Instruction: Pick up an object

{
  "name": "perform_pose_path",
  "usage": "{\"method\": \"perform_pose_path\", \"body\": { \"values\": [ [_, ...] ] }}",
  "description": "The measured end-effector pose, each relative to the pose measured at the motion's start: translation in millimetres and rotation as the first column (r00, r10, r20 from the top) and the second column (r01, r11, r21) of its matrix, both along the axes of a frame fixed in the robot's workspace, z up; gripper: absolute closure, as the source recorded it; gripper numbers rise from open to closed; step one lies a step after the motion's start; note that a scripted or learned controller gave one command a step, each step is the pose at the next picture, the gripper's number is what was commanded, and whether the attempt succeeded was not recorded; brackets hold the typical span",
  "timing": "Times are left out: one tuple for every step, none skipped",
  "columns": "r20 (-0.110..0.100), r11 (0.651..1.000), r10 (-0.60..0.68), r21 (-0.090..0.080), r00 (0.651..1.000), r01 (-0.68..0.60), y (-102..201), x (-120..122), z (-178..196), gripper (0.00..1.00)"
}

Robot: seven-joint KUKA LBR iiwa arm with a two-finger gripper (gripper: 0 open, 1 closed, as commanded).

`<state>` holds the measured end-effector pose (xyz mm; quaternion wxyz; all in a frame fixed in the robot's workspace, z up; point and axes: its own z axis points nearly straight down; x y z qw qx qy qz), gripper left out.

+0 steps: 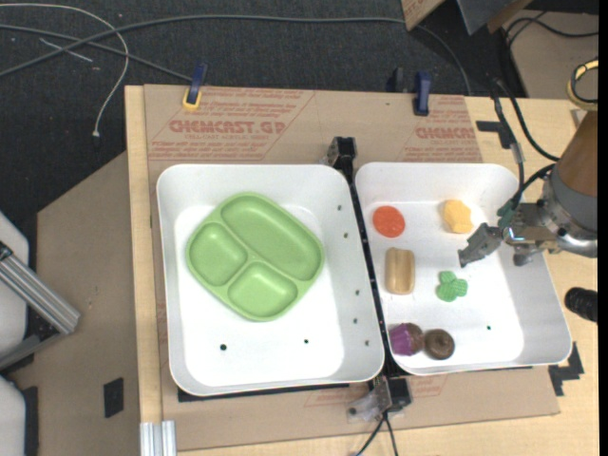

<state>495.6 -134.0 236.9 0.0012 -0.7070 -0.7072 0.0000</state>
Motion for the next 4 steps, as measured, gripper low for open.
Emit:
{"method": "perform_pose_path", "body": {
  "values": [
    [0.000,1.000,0.000,0.000,1.000,0.000,0.0,0.1,0.0,0.00],
    [0.000,1.000,-0.001,0.000,1.000,0.001,0.6,-0.9,-59.8,0.00],
    [-0.006,1.000,-0.001,0.002,1.000,0.001,0.6,1.1,-122.8,0.00],
    [-0.003,1.000,-0.001,0.001,1.000,0.001,1.3,0.5,-153.9,0.00]
  ]
}}
